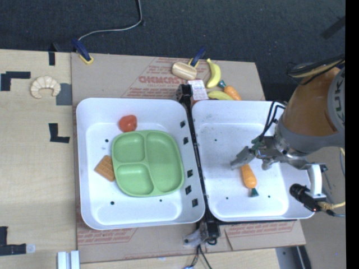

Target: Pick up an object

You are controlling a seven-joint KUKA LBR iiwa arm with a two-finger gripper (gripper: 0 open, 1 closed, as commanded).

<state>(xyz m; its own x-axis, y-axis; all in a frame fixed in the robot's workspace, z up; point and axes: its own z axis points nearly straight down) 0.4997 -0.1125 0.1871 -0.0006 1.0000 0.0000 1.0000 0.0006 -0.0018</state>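
The gripper [253, 157] hangs low in the right bin [224, 206], its fingers spread and holding nothing — one finger [241, 157] juts left. The carrot [249, 177] lies on the bin floor just below the fingers, seemingly untouched, though the gap is hard to judge. In the left bin [92, 150] sit a green plate [148, 162], a tomato [128, 123] and a cracker [105, 168].
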